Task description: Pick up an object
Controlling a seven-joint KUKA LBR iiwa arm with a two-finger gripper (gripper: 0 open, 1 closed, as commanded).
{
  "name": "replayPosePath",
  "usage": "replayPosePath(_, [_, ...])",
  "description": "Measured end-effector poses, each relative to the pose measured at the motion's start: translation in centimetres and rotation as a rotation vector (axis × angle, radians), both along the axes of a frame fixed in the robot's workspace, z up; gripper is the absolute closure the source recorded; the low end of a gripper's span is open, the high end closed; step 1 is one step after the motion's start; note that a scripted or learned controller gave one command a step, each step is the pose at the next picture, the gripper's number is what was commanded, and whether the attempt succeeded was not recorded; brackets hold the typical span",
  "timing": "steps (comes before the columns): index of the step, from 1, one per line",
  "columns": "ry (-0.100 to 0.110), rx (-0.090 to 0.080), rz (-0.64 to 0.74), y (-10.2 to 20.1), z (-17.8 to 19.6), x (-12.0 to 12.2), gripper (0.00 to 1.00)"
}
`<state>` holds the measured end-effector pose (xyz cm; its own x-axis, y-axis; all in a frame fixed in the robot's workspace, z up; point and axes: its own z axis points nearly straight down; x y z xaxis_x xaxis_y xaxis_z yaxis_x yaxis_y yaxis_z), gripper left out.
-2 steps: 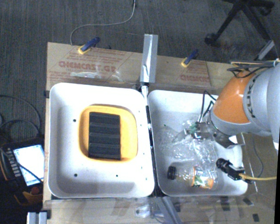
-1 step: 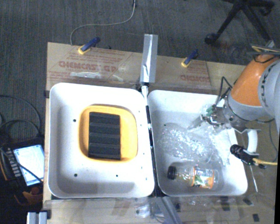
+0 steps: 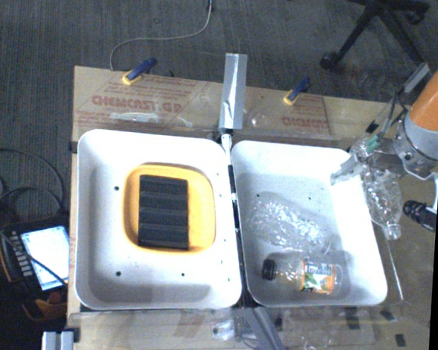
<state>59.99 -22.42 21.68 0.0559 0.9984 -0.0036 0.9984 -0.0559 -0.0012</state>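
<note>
My gripper hangs over the far right corner of the right bin, below the orange band of the arm. A clear crumpled plastic bottle sits right under it, slanting across the bin's right rim; whether it is gripped is unclear. In the right bin lie a flattened clear plastic bottle at the middle and a bottle with an orange label and a black cap near the front. In the left bin rests a yellow tray holding a black ribbed block.
A metal post stands behind the seam between the bins. Two blue and yellow clamps hold the board at the back. A tablet with cables lies left of the bench.
</note>
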Motion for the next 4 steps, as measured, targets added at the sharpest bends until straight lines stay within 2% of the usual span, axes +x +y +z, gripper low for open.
replayPosePath(1, [-0.011, 0.001, 0.211, 2.5, -11.7, -6.6, 0.0])
replayPosePath(2, [-0.037, -0.013, 0.372, 2.0, -11.8, -10.3, 0.0])
replayPosePath(3, [-0.002, 0.004, 0.558, 1.0, -3.4, -11.5, 0.0])
replayPosePath(4, [-0.017, -0.01, 0.701, 4.3, -12.5, -11.0, 0.0])
